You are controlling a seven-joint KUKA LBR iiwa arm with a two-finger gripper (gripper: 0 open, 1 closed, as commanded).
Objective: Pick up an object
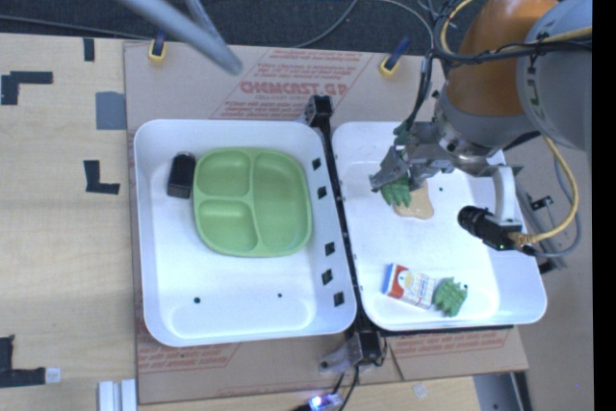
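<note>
My gripper [397,176] hangs low over the upper left part of the right bin [510,303]. Directly at its tip lies a small green leafy toy [397,195], touching a flat tan piece [420,205] beside it. The gripper's body hides the top of the green toy, and I cannot tell whether the toy is gripped or just lying under the tip. Near the front of the same bin are a small red and white box [407,285] and a second green leafy toy [449,295], side by side.
The left bin [164,303] holds a light green divided plate [253,202] with a small black block [181,175] at its left edge. A black divider [332,207] runs between the bins. Cables and a black fitting [486,227] hang off the wrist over the right bin.
</note>
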